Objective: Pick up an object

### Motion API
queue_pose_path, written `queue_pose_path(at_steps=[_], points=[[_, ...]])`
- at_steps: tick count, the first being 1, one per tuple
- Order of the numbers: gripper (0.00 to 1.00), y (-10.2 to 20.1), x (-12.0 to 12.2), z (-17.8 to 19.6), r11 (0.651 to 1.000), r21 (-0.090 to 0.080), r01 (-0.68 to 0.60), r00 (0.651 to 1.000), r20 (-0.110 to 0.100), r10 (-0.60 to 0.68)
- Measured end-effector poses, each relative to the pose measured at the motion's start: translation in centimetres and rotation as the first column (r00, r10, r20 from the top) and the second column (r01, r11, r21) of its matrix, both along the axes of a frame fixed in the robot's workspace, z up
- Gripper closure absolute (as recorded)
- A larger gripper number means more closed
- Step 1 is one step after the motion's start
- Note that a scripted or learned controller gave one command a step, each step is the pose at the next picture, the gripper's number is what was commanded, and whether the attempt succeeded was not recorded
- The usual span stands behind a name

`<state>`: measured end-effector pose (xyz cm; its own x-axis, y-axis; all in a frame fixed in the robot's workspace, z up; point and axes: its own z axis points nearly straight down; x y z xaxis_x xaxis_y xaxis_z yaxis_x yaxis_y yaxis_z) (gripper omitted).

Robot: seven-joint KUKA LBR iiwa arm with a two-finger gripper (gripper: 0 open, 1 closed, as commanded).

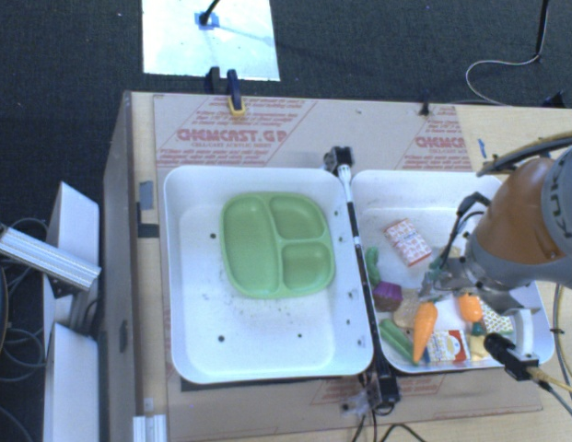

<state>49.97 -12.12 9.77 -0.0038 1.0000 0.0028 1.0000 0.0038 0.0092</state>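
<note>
Camera count: I have one view, fixed above the bench (295, 122).
Facing: it looks down at a slant, the bench's far edge toward the top of my picture.
Distance: far enough that I see both the left bin (189, 274) and the right bin (424, 191) whole, plus dark floor around.
Arm side: the arm (530, 219) enters from my right.

2 white bins (189, 274). 1 green divided plate (276, 245), 1 carrot (423, 330), 1 purple item (388, 294), 1 red-patterned packet (408, 241), 2 green veg pcs (394, 338).
</note>
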Motion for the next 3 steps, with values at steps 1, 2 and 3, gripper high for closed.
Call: queue_pose_path(at_steps=[1, 2, 3], points=[[0.00, 0.0, 0.0, 0.0, 1.000, 0.000, 0.000, 1.000, 0.000, 0.000], [1.00, 0.0, 0.1, 1.0, 1.000, 0.000, -0.001, 1.000, 0.001, 0.001], [0.00, 0.0, 0.1, 1.0, 1.000, 0.000, -0.001, 1.000, 0.001, 0.001]])
